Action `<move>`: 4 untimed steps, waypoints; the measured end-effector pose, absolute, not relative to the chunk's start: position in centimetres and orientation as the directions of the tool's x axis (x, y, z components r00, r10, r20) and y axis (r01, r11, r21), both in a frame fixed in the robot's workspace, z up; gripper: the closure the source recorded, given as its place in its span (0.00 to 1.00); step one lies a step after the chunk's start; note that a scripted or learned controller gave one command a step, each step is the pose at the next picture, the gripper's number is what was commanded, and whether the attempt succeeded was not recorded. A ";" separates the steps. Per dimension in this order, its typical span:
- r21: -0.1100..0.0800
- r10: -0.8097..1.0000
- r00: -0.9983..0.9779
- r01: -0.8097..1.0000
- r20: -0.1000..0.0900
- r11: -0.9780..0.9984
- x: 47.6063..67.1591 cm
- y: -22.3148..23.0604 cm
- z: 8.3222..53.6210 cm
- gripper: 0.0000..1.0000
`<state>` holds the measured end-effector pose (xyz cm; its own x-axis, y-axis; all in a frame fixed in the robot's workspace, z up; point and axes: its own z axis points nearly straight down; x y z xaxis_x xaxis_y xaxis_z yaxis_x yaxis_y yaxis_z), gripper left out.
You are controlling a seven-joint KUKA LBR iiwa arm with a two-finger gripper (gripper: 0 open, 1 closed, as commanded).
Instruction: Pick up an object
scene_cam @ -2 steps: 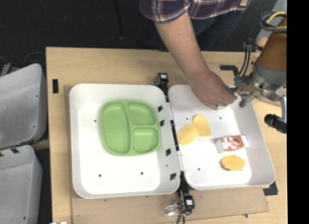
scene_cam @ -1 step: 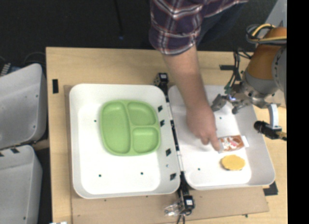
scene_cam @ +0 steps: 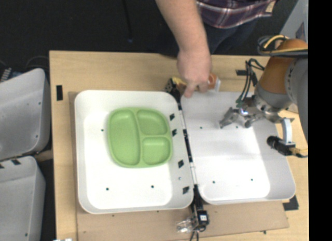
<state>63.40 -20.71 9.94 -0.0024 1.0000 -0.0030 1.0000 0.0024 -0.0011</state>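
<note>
Wooden worktop carries two white bins. Lying in the left bin, a green divided plate sits well apart from the claw, which hangs released over the right bin. Between them, a person's hand reaches to the bins' far edge, touching a small item there.

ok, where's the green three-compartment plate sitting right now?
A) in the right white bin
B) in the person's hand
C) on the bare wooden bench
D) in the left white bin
D: the green three-compartment plastic plate lies flat inside the left shallow white bin, while the person's hand reaches over the top edge of the right shallow white bin.
</note>
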 end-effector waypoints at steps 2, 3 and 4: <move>0.008 1.000 -0.004 1.000 -0.002 0.004 64.5 -20.7 17.5 1.00; 0.007 1.000 -0.001 1.000 -0.003 0.001 64.6 -21.8 22.7 1.00; 0.007 1.000 -0.004 1.000 -0.002 0.004 64.7 -21.9 27.0 1.00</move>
